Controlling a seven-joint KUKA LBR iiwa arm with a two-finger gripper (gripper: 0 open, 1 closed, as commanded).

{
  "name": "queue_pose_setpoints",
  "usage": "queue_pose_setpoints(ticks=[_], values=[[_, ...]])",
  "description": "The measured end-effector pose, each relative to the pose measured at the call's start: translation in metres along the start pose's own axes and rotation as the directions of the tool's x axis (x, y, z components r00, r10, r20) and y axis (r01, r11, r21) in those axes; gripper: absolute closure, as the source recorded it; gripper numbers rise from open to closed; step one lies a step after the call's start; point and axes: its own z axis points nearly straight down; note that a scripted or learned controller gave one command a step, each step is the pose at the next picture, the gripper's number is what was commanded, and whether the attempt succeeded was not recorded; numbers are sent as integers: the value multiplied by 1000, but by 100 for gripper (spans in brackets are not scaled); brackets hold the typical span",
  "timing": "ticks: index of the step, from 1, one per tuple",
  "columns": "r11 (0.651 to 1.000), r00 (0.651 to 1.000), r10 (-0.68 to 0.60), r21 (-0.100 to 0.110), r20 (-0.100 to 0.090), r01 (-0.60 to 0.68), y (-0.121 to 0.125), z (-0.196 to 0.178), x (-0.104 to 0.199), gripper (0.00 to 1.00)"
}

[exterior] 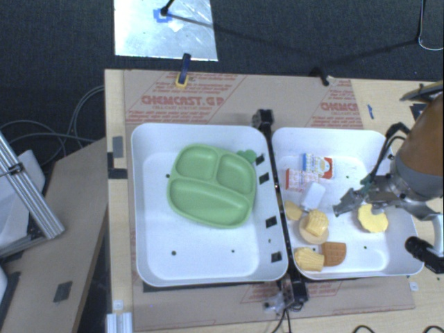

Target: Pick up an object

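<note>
Gripper [345, 205], jaw state not discernible, is poised low in right bin [347, 139] beside yellow slice [373, 220], likely targeted; corn [316, 224], carton [310, 170] clustered centre-right; green tray [211, 185] left.

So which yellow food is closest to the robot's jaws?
The flat yellow round piece at the right bin's right side, just beside the gripper. The other yellow pieces sit farther left.

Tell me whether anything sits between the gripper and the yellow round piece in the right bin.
Nothing visible does. The gripper hangs over the right bin, with the yellow round piece just beside it and only bare bin floor between them.
</note>
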Motion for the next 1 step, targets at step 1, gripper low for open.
queue_pose_setpoints(ticks=[1], values=[[1000, 1000, -3, -13, 3, 3, 3, -6, 0, 0]])
